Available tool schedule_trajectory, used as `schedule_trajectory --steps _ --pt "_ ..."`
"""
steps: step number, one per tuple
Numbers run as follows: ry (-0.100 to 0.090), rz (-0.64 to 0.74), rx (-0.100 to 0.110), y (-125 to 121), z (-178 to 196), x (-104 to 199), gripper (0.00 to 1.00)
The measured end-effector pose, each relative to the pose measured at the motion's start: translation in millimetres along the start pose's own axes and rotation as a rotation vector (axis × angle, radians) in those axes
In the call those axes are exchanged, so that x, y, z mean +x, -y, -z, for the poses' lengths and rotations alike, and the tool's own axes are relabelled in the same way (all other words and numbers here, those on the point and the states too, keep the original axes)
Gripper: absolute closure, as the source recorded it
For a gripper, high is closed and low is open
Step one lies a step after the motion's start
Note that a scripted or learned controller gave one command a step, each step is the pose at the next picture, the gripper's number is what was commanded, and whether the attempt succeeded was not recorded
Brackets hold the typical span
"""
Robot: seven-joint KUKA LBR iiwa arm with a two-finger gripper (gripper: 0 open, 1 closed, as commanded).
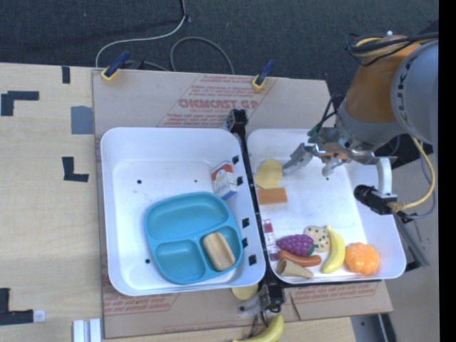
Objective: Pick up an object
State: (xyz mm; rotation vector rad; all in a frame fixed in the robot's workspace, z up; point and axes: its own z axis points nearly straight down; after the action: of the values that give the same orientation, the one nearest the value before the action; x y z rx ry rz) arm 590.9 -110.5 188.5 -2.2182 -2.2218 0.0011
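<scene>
The gripper [313, 159] is seen poised over the upper part of the right bin [370, 223], its fingers spread apart and nothing caught between them. A yellow round toy [269, 173] is found just to its left, beside the bin's left wall, with an orange block [272, 196] touching below it. The fruit pile is left well apart, along the bin's near edge.

Wooden bench [43, 212] under cardboard sheet [206, 102]
</scene>
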Motion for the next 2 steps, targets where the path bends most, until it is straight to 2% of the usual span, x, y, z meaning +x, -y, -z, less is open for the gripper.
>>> schedule_trajectory --steps 1,2 --pt "0.004 0.002 -0.004 -28 -108 12 0.00" --pt "0.004 -0.001 -0.008 -17 -102 13 0.00"
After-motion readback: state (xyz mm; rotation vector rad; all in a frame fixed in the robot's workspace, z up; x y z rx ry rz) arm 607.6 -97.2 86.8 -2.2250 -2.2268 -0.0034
